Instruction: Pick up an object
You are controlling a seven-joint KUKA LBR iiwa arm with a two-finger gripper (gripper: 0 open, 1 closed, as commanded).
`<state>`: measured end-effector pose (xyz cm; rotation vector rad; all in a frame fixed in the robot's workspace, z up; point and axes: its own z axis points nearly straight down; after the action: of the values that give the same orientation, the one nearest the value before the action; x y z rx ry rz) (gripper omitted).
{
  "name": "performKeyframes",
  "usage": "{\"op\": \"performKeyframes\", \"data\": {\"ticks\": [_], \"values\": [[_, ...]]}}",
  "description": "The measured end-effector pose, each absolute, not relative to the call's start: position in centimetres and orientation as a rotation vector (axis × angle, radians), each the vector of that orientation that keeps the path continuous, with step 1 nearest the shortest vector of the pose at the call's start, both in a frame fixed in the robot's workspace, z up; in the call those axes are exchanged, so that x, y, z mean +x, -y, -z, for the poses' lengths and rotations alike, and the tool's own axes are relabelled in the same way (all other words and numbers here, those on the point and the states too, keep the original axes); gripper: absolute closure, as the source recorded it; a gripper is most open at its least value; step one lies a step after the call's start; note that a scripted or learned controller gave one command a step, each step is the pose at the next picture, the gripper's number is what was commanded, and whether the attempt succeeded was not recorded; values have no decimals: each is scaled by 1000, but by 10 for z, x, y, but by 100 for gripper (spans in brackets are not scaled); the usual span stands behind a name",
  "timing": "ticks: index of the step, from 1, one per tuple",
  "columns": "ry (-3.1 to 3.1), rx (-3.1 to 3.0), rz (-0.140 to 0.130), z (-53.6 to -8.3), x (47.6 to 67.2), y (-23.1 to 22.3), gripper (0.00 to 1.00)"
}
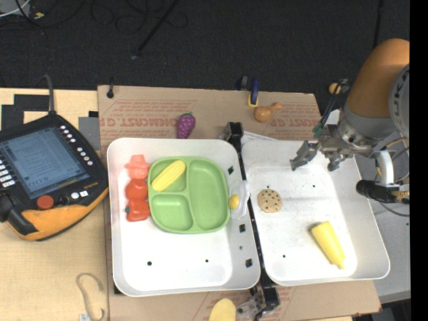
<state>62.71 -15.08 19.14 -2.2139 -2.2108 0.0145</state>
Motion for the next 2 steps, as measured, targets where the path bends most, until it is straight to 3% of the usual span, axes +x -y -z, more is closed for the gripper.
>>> {"op": "performKeyframes", "data": {"ticks": [1,2], "values": [[2222,-2221,-1,-201,630,151,0],[2226,-2212,-4,-150,640,148,0]]}}
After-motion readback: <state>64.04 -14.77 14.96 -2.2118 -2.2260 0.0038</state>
